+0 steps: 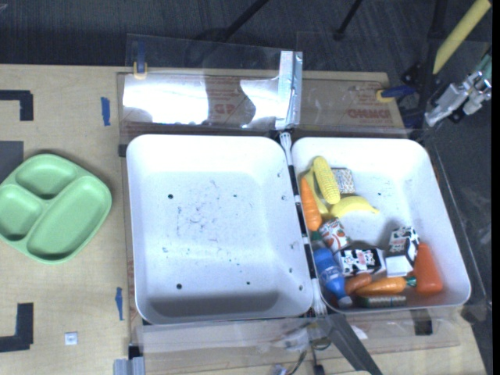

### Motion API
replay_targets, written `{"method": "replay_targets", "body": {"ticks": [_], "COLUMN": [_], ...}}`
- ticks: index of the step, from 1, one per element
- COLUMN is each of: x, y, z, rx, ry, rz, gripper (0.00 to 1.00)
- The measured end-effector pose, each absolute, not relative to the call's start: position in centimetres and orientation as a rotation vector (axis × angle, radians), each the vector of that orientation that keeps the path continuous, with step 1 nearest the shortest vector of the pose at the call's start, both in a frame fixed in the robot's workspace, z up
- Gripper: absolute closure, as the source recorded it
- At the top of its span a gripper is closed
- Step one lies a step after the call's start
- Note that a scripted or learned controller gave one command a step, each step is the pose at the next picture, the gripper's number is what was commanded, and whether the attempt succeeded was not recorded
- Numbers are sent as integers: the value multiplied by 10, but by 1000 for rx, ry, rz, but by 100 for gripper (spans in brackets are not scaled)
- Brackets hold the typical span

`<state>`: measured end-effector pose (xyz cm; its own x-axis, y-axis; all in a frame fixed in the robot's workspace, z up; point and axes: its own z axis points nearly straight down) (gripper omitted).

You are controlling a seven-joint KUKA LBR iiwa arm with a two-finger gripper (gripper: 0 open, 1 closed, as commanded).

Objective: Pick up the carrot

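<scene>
An orange carrot (310,202) lies lengthwise against the left wall of the right bin (437,180), beside a yellow corn cob (325,180). Two more orange, carrot-like pieces sit at the bin's front: one lies flat (380,285) and a thicker one stands at the front right corner (426,270). My gripper (459,100) hangs at the upper right, outside the right bin and well behind the carrot, with nothing visibly in it.
The right bin also holds a banana (355,206), a blue bottle (328,270), small printed cartons (359,259) and a can (333,233), all crowded together. The left bin (156,162) stands beside it. A green divided plate (51,206) rests on the bench at far left.
</scene>
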<state>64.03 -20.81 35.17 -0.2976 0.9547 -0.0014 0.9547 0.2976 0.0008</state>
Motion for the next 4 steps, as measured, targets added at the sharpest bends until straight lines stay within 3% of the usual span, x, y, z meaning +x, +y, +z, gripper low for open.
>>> {"method": "replay_targets", "body": {"ticks": [1,2,4], "x": [668,667,667], "y": [-185,-220,-220], "z": [423,378,378], "rx": [1772,1943,1942], "ry": [2588,2467,2467], "rz": [1,0,0], "gripper": [0,0,0]}}
